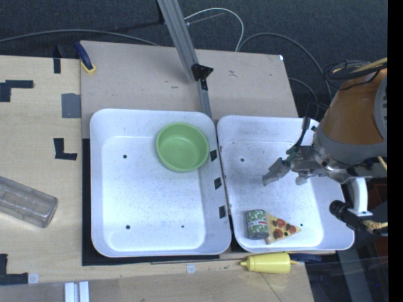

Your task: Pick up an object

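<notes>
Left bin (107, 187): carrying a green bowl (182, 146) near its upper right corner, well apart from the arm.
Right bin (252, 137): holding a small can (256, 224) touching a pizza-slice toy (281, 227), likeliest targets.
Tool (276, 172): hovering above them, nothing visibly between its fingers; spread or pressed together, cannot tell.

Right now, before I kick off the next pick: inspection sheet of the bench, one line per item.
Surface: two white bins side by side, left bin and right bin, on a tan bench.
Job's things: green bowl at the left bin's far right; small green can touching a pizza slice toy at the right bin's near edge.
Clutter: yellow bottle lying on the bench in front of the right bin; clear plastic container far left.
End effector: over the right bin, holding nothing.
Cables: thin cables loop behind the bench.
Surroundings: dark floor, slanted metal pole.
</notes>
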`<state>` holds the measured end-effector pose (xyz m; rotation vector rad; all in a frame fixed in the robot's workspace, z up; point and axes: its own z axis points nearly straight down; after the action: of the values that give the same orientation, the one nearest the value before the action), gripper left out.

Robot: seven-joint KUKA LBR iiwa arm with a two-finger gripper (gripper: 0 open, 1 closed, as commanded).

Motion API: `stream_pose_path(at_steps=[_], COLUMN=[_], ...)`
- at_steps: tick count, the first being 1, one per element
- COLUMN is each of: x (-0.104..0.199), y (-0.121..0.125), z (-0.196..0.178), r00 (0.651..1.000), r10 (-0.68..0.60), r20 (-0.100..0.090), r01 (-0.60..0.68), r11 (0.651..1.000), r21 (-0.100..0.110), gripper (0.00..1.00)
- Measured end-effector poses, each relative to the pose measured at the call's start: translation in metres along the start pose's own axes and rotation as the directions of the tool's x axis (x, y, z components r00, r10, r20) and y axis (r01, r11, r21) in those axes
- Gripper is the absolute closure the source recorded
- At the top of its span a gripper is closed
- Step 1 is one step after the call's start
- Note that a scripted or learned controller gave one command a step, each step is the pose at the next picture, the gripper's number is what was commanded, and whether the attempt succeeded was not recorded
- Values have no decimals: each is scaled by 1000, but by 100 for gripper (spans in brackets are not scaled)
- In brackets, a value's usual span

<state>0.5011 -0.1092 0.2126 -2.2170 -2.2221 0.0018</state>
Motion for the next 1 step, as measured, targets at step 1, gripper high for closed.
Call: stream_pose_path(at_steps=[1], x=[0], y=[0], z=[0], r00=[1000], r10=[0], r20=[0], r01=[0], r11=[1000], r21=[0], gripper=[0])
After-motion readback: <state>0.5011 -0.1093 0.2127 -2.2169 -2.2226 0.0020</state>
